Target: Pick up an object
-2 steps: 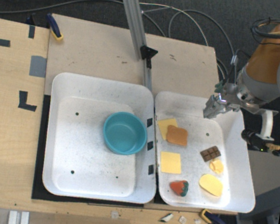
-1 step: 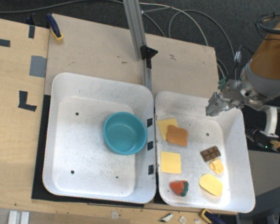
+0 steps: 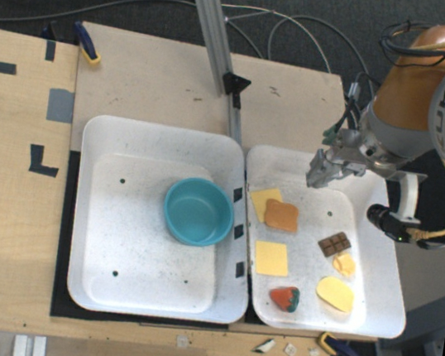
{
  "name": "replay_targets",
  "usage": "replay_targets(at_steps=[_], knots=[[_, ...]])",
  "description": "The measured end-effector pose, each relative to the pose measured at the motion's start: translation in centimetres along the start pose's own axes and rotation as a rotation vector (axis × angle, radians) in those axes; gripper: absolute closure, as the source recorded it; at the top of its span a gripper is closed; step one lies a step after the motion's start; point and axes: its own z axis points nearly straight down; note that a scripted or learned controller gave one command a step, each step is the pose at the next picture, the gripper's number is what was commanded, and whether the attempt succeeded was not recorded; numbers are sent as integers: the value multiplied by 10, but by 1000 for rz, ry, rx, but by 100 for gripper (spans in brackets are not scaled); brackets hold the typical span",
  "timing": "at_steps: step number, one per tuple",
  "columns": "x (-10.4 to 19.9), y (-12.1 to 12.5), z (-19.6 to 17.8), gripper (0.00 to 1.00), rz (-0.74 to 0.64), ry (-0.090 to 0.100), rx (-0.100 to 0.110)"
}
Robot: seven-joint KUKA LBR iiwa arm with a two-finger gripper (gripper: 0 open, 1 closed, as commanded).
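- A grey KUKA arm (image 3: 437,90) with an orange band above the wrist was seen reaching in from the right, over the far part of the right bin (image 3: 366,326).
- The gripper (image 3: 321,174) was held above the bin's upper left area, pointed down; nothing was seen between its fingers, and whether it was open or closed could not be told.
- Several small toy food pieces were spread across the right bin, all lying flat on its floor and apart from the gripper.
- A brown toast-like slice (image 3: 282,217) was laid partly over a pale yellow slice (image 3: 262,200), near the bin's left wall.
- A square yellow cheese slice (image 3: 271,259) was placed just below those two, not touching them.
- A red strawberry-like piece with a green end (image 3: 285,298) was found near the bin's front edge.
- A small dark brown chocolate-like block (image 3: 333,244) was set at a tilt toward the right side, with a small yellow piece (image 3: 344,265) just beside it.
- A larger, rounded yellow piece (image 3: 335,294) was laid near the front right corner.
- In the left bin (image 3: 102,196), a teal bowl (image 3: 197,211) was stood upright, right of the centre.
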Motion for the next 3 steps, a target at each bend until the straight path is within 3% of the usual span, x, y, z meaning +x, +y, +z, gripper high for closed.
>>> replay_targets(at_steps=[3], knots=[[162, -33, 8, 100, -3, 0, 1]])
